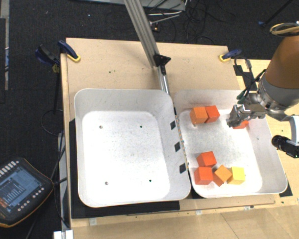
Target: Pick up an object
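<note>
Gripper (237, 117) of the grey arm is positioned low inside the right-hand shallow white plastic bin (269, 148), near that bin's far right corner. A small red-orange block (241, 125) shows directly under the gripper body and appears to touch it; most of this block is hidden by the gripper. Whether the fingers are open, closed, or gripping the block cannot be determined from the camera view, as the gripper body covers them.

Contents of the right-hand bin, located relative to the gripper:
- Two orange cubes stand side by side and touching, to the left of the gripper: a lighter orange cube (199, 115) farther from it, and a red-orange cube (212, 113) nearer to it.
- A group of four blocks lies toward the near edge of the bin, well apart from the gripper: a red-orange cube (207, 159), a second red-orange cube (204, 175) just in front of it, a tilted orange cube (222, 175), and a yellow cube (237, 175) at the right end of the group. The last three sit in a close row.

The left-hand shallow white plastic bin (89, 108) sits beside the right-hand bin, farther left of the gripper. Both bins rest on the light wooden bench (119, 63).
</note>
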You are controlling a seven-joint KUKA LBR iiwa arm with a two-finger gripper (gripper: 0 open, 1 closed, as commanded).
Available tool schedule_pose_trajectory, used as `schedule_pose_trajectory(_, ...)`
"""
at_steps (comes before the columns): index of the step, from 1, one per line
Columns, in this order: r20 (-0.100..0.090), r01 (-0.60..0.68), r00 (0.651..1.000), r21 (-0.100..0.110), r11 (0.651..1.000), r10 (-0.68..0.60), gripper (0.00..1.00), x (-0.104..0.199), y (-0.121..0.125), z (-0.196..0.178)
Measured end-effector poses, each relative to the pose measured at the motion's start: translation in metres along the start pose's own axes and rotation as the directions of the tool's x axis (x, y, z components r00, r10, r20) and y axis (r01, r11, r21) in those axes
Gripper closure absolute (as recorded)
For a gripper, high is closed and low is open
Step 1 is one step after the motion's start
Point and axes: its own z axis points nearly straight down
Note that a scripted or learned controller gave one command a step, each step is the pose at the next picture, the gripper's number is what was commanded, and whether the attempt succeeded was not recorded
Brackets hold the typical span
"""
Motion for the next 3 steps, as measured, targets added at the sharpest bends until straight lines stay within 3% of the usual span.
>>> schedule_pose_trajectory(3, -0.003, 0.006, 1.0, 0.002, 1.0, -0.006, 1.0, 0.158, 0.004, -0.009)
